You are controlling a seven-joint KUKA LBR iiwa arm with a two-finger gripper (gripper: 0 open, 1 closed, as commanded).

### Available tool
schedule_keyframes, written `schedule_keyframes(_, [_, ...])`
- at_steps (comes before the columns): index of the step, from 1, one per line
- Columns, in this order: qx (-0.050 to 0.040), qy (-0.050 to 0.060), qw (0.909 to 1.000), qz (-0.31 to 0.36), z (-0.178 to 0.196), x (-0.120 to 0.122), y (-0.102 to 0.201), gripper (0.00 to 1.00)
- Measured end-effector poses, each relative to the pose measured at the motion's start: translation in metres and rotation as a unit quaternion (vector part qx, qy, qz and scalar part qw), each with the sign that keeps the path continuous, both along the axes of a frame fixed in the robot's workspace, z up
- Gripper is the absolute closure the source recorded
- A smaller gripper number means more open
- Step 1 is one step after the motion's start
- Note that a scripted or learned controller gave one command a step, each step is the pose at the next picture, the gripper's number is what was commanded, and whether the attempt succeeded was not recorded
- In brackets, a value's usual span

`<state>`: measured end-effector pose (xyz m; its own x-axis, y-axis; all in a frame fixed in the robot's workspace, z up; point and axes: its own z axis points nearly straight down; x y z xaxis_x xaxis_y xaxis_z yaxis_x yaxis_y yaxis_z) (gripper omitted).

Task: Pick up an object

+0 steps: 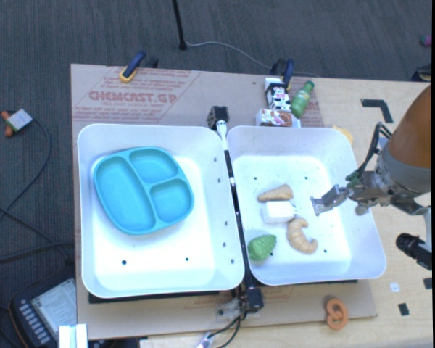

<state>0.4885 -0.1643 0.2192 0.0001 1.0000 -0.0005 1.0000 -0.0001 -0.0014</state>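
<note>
We are hovering the gripper point(326, 201), empty and seemingly spread, beside the white block point(278, 211); centring before descending is advisable.

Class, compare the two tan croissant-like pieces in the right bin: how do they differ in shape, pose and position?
The upper croissant lies nearly level and looks fairly straight; the lower croissant is curved like a hook and runs more up-and-down. The upper one sits above the white block, the lower one right of and below it. Both are tan.
</note>
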Motion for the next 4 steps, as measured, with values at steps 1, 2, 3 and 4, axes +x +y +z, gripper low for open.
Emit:
schedule_keyframes(1, [0.0002, -0.004, 1.0000, 0.000, -0.132, 0.024, 0.034, 0.00])
schedule_keyframes(2, [-0.0018, -0.005, 1.0000, -0.001, -0.122, 0.024, 0.032, 1.00])
schedule_keyframes(3, [-0.0006, -0.001, 1.0000, 0.000, -0.101, 0.076, 0.008, 1.00])
schedule_keyframes(4, [-0.0004, 0.000, 1.0000, 0.000, -0.102, 0.075, 0.008, 0.00])
